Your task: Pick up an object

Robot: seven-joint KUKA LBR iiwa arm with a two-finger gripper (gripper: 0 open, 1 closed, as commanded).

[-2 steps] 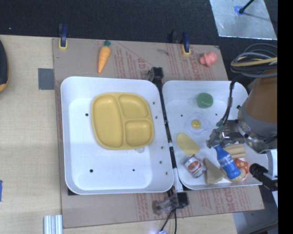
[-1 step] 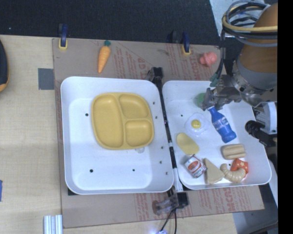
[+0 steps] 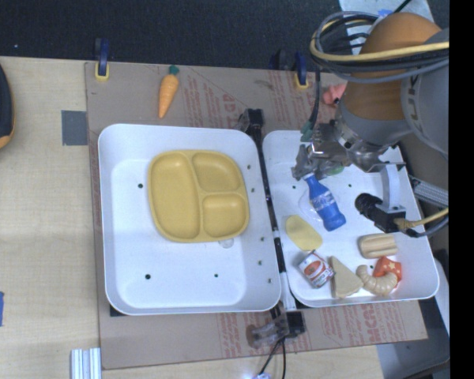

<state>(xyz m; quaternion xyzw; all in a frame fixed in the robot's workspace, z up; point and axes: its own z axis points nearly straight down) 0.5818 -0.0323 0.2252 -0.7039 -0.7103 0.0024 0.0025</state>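
Claw (image 3: 310,164) over right bin (image 3: 288,212), at cap end of blue bottle (image 3: 325,205); grip state impossible to tell. Yellow divided plate (image 3: 197,194) in left bin (image 3: 122,235).

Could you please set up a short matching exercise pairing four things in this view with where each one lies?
Things:
1. yellow divided plate
2. toy carrot
3. blue bottle
4. small can

Places:
A. on the brown board, beyond the bins
B. right bin, just below the gripper
C. left bin
D. right bin, near its front edge

Pairs: 1-C, 2-A, 3-B, 4-D
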